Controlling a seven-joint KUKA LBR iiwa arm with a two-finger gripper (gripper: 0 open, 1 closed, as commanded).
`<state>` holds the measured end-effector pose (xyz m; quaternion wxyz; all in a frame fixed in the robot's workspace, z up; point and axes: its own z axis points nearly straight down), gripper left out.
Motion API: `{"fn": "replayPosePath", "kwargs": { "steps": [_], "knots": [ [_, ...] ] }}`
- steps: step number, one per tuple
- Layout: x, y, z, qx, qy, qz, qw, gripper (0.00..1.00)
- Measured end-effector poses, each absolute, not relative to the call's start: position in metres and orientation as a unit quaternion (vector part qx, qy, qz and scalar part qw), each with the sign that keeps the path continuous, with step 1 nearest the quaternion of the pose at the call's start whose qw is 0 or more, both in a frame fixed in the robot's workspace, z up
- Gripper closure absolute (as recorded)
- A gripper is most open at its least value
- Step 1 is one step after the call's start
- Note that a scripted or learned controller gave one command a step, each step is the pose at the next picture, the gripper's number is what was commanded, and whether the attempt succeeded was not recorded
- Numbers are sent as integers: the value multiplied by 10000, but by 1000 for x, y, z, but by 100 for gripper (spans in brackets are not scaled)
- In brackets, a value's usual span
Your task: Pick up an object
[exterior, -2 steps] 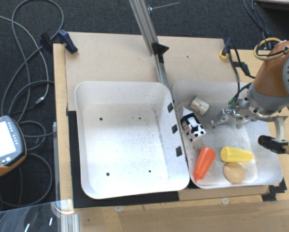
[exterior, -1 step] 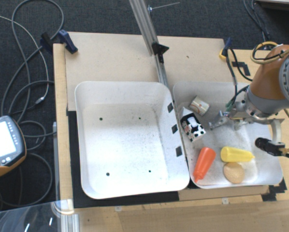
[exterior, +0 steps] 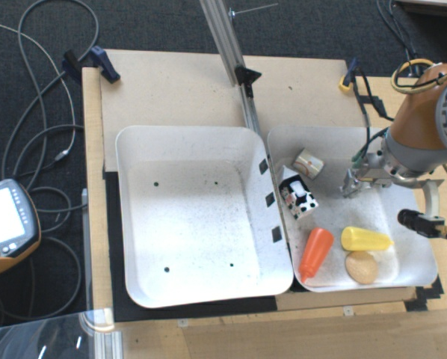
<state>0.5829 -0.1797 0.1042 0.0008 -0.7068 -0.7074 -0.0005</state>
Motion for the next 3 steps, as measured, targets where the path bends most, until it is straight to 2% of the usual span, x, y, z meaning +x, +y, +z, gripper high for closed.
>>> {"fn": "replayPosePath", "kwargs": {
  "steps": [1,2,3],
  "knots": [
    [575,-185,158,-7075,-7067,-14,-29,100],
    [578,-190,203,-7069,-7073,-15,-33,100],
    [589,-188,261,-7061,-7081,-21,-41,100]
  ]
}}
